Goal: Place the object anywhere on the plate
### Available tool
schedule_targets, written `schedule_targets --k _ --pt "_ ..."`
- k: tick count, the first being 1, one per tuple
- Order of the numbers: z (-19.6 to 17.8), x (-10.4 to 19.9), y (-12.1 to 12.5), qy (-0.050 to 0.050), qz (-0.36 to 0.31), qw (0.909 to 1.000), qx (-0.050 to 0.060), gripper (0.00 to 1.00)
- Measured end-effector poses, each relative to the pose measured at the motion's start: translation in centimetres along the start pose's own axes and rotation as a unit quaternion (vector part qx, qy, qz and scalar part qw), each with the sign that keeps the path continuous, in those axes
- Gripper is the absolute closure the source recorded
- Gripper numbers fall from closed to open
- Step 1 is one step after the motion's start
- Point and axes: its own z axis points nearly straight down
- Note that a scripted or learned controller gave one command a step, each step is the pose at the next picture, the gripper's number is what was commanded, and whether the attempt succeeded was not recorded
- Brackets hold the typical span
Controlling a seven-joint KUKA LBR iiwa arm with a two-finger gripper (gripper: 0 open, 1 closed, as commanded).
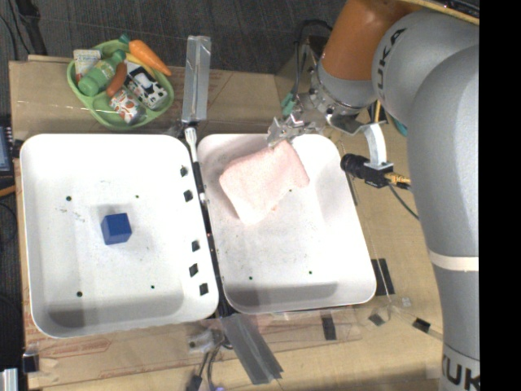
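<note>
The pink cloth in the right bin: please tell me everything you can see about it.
The pink cloth is pale, soft-looking fabric, loosely folded into a rough slanted rectangle. It lies in the upper part of the right bin, on the white floor. Its upper right corner is lifted toward the tool, which seems to pinch that corner. Nothing else touches it.

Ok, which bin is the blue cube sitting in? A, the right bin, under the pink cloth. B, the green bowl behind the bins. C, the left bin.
C: the blue cube lies on the floor of the left bin, apart from the pink cloth, which lies in the right bin.
</note>
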Motion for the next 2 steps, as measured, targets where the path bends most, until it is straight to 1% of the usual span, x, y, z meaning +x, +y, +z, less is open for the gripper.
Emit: schedule_targets --k 1,2 --pt "0.8 5.9 0.5 0.000 -0.202 0.9793 0.002 1.00" --pt "1.5 10.9 0.3 0.000 -0.396 0.9182 0.001 1.00"
